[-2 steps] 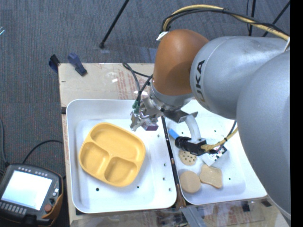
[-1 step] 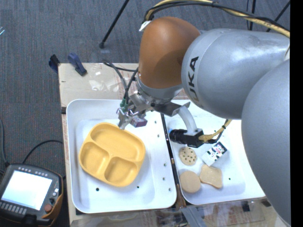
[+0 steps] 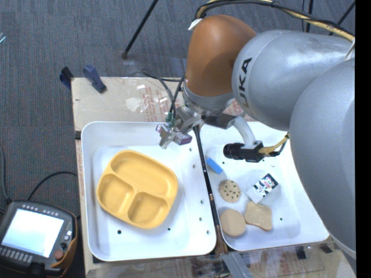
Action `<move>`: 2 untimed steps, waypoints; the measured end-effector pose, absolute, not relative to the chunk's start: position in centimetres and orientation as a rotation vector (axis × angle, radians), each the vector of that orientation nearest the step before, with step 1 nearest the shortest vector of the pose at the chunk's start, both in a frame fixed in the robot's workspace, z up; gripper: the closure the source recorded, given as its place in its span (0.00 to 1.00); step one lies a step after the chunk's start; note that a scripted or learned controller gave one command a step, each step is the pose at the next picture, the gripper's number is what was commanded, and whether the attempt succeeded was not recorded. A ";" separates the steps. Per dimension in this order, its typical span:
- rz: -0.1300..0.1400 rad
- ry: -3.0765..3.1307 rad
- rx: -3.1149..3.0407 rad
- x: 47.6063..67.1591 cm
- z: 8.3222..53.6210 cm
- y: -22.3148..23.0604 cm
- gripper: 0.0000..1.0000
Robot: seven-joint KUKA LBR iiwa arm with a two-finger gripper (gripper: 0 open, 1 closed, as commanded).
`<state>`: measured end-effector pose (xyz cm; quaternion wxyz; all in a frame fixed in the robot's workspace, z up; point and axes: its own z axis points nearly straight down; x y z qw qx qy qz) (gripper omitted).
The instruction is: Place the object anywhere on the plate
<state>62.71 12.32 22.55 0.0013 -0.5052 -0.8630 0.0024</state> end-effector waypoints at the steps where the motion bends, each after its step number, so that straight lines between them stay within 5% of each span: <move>1: 0.015 -2.766 -1.464 56.2 13.1 13.9 1.00; 2: -0.004 -2.910 -1.192 59.0 21.1 18.8 1.00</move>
